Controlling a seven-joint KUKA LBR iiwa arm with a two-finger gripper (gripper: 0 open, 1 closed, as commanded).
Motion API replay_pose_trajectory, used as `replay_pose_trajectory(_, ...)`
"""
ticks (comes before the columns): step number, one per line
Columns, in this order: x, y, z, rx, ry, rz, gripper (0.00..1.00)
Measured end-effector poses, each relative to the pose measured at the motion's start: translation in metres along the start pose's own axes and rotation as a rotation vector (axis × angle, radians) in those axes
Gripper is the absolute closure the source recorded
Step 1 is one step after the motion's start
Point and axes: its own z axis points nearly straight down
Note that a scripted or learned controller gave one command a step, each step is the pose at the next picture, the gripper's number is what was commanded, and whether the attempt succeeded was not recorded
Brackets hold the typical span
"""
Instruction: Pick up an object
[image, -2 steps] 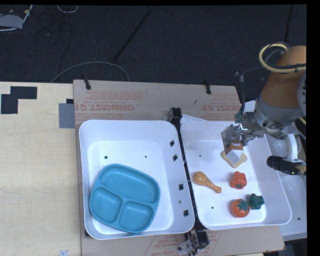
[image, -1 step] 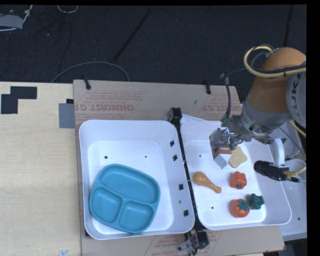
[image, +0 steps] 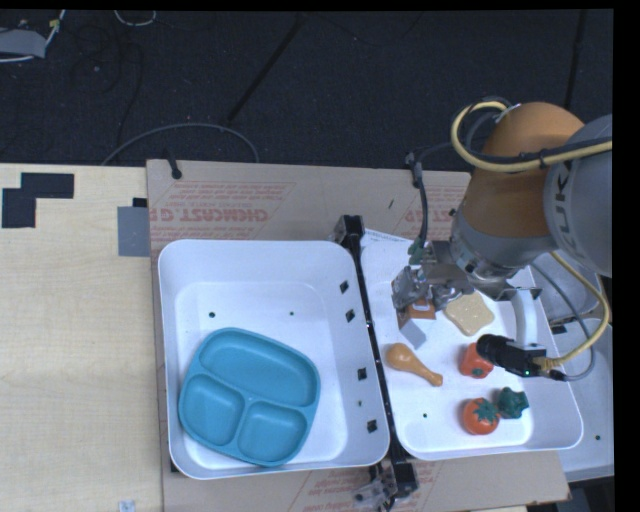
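Lower right, tomato toy (image: 480, 416): we judge it light, stiff, slick; grip its middle. Gripper (image: 418, 300) above; jaws' state unreadable.

Lying in the right-hand bin (image: 560, 435), lower right of the frame: a tan drumstick (image: 413, 363) slanting down to the right at the left-centre, a pale bread slice (image: 469, 314) above it, a red tomato (image: 475, 361) to its right, another tomato (image: 480, 416) lower, touching a green piece (image: 513, 402).
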Motion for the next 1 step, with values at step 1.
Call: replay_pose_trajectory(1,0.048,-0.0102,-0.0058,0.0,0.0,-0.002,1.0)
